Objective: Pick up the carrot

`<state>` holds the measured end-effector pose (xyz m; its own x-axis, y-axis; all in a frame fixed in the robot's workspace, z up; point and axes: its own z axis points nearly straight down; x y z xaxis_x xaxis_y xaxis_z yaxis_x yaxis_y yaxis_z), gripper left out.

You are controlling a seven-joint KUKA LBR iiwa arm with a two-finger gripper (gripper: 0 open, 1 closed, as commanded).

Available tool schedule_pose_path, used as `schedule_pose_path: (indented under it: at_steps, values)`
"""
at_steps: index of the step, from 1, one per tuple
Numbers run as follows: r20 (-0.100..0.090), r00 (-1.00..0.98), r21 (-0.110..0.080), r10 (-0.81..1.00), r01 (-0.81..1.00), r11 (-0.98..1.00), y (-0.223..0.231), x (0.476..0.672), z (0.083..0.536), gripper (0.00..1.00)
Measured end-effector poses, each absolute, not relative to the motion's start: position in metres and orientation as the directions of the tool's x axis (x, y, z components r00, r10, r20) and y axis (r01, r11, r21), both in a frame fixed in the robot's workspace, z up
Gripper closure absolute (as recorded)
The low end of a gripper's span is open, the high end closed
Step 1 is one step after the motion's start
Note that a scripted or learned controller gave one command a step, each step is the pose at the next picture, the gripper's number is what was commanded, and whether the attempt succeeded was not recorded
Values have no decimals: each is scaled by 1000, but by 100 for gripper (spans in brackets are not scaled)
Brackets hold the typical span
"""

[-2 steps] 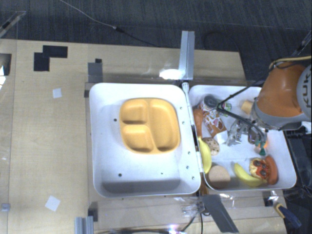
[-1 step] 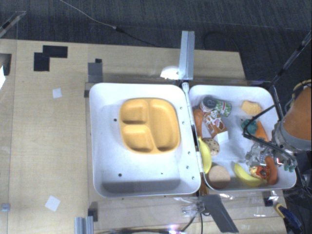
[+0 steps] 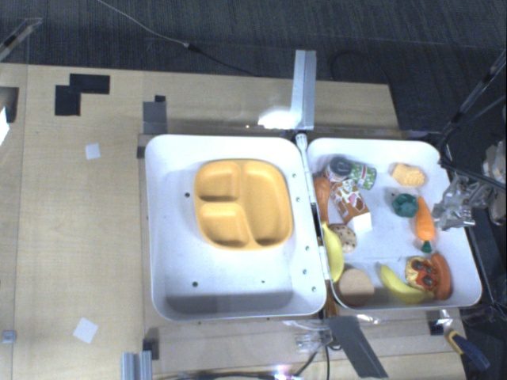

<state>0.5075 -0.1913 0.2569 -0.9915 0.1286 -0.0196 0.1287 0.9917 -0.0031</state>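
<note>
The carrot (image 3: pixel 425 220) is orange with a small green tip at its near end. It lies lengthwise near the right wall of the right bin (image 3: pixel 469 266). My gripper (image 3: pixel 457 206), a metallic head, reaches in over that bin's right rim. It sits just right of the carrot, at about the same height in the camera view. Nothing is visibly held in it, and the carrot rests on the bin floor.
The right bin is crowded: a teal object (image 3: pixel 405 204) just left of the carrot, a yellow block (image 3: pixel 407 175), a can (image 3: pixel 352 172), a snack packet (image 3: pixel 348 202), a cookie (image 3: pixel 343 236), two bananas (image 3: pixel 398 283), a pizza slice (image 3: pixel 431 274) and a bread roll (image 3: pixel 356 282). The left bin holds a yellow divided plate (image 3: pixel 240 203).
</note>
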Motion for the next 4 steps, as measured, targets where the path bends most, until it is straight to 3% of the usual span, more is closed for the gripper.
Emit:
schedule_pose_path:
  at_steps: [1, 2, 3, 4]
  values:
    - [-13, -998, -4, -68, -68, 998, -204, 492, 98, 100]
    - [-14, -979, 0, 201, 201, 979, -205, 547, 164, 100]
    - [-15, -981, -6, -192, -192, 981, -206, 518, 90, 100]
    - [-12, -848, -10, -531, -531, 848, -189, 576, 185, 100]
